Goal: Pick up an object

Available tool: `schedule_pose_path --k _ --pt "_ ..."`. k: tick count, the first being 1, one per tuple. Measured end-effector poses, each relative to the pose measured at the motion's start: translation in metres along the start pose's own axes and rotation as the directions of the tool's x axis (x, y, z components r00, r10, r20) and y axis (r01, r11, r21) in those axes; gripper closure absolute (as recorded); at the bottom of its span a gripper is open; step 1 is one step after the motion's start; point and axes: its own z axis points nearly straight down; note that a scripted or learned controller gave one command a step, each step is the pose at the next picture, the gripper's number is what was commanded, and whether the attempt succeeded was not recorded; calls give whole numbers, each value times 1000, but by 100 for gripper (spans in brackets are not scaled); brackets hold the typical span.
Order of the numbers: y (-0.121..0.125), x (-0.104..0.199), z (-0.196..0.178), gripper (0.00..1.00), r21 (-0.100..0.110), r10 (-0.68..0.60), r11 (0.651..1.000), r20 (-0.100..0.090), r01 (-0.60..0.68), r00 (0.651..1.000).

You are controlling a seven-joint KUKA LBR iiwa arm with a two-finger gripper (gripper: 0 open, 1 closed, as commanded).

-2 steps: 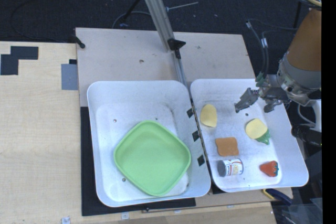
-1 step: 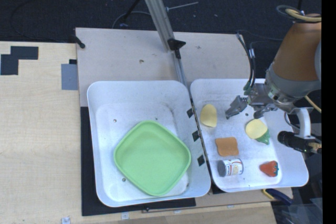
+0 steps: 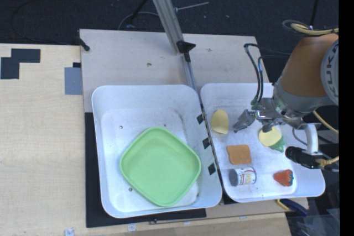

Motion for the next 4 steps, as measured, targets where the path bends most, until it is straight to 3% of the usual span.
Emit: schedule_pose_path --k 1,2,4 --pt "2 2 43 0 0 -1 1000 0 1 1000" --pt "3 1 31 100 -4 2 1000 0 -2 1000" --pt "-2 5 -51 100 -8 0 1000 1 0 1000"
